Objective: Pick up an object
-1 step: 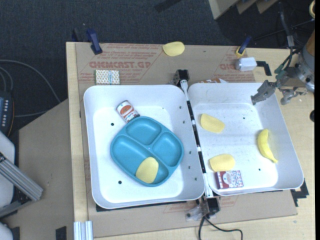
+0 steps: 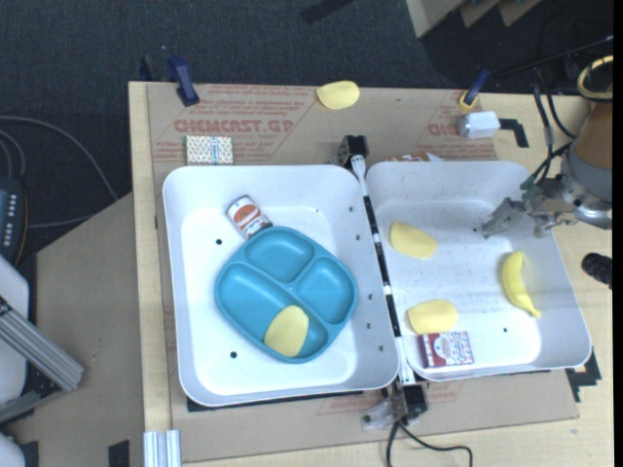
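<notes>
Left bin [image 2: 185, 261]: blue divided plate [image 2: 282, 295] sits mid-bin, a yellow piece [image 2: 287, 331] in its near compartment. Small red-and-white packet [image 2: 248, 216] just beside the plate's far-left edge. Bare floor along the left wall and the far-right corner.

On the bench [image 2: 156, 125] beyond the bins: a patterned packet [image 2: 209, 149] at the left, a yellow lump [image 2: 338, 94] near the far edge.

Right bin [image 2: 574, 343]: yellow piece [image 2: 413, 240] near the left wall, another yellow block [image 2: 431, 315] nearer the front, touching a red-and-white card [image 2: 445, 349] at the front wall. Banana [image 2: 516, 282] lies toward the right side, well apart from the others. Middle of the floor is bare.

Gripper [image 2: 498, 224] hangs over the far-right part of this bin, fingers slightly spread, nothing between them. Banana is the nearest item, just in front of it.
</notes>
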{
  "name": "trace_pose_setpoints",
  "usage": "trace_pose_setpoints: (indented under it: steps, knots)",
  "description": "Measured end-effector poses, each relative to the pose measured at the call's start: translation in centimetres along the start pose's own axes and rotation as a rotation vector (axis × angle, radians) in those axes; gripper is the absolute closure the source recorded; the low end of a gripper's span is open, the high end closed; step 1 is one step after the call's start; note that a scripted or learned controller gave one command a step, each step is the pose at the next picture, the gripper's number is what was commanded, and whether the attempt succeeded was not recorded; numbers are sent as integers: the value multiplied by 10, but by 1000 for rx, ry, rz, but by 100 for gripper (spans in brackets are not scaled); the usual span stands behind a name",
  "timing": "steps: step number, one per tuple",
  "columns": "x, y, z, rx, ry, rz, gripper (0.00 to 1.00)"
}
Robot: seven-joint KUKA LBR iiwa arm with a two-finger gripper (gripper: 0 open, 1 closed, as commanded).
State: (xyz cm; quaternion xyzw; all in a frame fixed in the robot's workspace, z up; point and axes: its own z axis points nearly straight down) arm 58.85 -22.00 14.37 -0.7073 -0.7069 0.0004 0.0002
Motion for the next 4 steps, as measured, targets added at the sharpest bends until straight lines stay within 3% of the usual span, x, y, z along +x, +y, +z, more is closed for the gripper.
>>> trace_pose_setpoints:
  steps: [1, 2, 3, 4]
  knots:
    - [3, -36, 60, 3, 7, -3, 0]
    - [1, -35, 49, -1, 3, -1, 100]
    - [67, -7, 59, -2, 0, -2, 100]
    - [129, -26, -41, -2, 0, -2, 100]
